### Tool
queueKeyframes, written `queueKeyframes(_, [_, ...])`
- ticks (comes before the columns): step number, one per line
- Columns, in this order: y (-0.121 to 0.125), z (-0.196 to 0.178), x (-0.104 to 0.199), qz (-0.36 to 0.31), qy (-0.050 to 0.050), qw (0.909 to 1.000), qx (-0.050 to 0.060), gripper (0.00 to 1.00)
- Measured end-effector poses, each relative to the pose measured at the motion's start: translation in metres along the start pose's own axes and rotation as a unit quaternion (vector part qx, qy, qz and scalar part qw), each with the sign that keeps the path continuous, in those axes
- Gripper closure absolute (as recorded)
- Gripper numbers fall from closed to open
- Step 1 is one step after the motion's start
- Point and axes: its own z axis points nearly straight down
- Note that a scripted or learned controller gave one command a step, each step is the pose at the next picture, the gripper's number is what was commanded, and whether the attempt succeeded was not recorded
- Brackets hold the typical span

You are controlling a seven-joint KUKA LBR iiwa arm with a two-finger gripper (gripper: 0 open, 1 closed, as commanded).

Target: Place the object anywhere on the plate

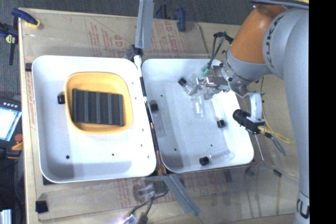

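A yellow plate (97, 83) lies in the left bin (47, 155). On it rests a dark grey ribbed block (98, 107), flat and covering most of the plate's middle. My gripper (195, 98) hangs over the right bin (178, 149), near its upper middle and well to the right of the plate. Its clear fingers (199, 108) stand apart, open, with nothing between them.
Small black bits lie in the right bin at the upper left (182, 82), the left wall (153, 107), the middle right (220, 123) and the front (203, 160). Another black bit (61, 98) sits left of the plate. A raised divider (147, 113) separates the bins.
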Motion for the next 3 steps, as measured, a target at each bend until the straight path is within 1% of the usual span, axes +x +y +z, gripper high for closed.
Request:
queueKeyframes(1, [0.011, -0.051, 0.117, -0.023, 0.0, 0.9997, 0.0, 1.0])
queueKeyframes(2, [0.015, 0.009, 0.145, -0.146, -0.001, 0.9893, 0.002, 1.0])
queueKeyframes(3, [0.015, 0.009, 0.144, -0.145, -0.001, 0.9894, 0.002, 0.0])
